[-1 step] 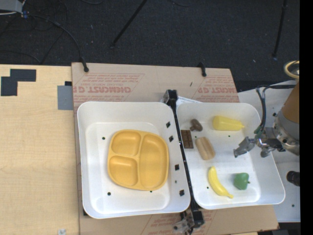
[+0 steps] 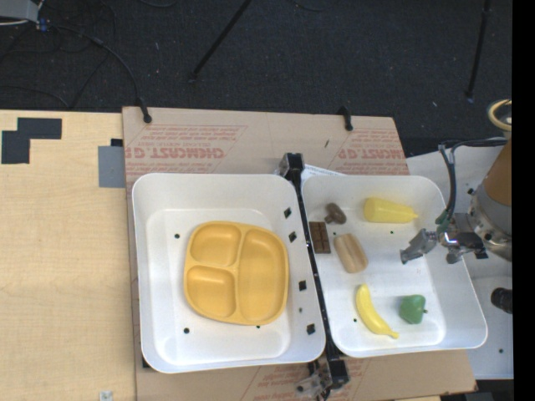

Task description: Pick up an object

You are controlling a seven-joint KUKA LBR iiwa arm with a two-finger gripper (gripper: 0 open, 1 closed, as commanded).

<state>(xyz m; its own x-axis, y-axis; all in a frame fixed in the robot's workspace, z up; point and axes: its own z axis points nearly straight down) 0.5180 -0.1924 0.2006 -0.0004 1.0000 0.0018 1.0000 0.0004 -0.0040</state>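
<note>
Dark floor with cables behind a wooden bench [image 2: 58, 249] bearing two white bins. In the left bin [image 2: 159, 307], a yellow divided plate [image 2: 236, 271] at centre. In the right bin [image 2: 451, 328]: yellow corn [image 2: 389, 211] near the far edge, bread roll [image 2: 350, 252] and brown block [image 2: 318, 236] by the left wall, banana [image 2: 374, 311] and green pepper [image 2: 411, 308] toward the near edge. Gripper [image 2: 415, 251] over the right edge, fingers spread, grasping nothing.

two white bins sat side by side mid-frame. the left bin [image 2: 159, 215] held a yellow divided plate [image 2: 236, 271]. the right bin [image 2: 456, 324] held a yellow pepper [image 2: 389, 211], bread roll [image 2: 350, 252], banana [image 2: 373, 311] and green pepper [image 2: 411, 308]. the gripper [image 2: 425, 246] hovered at its right edge.
</note>
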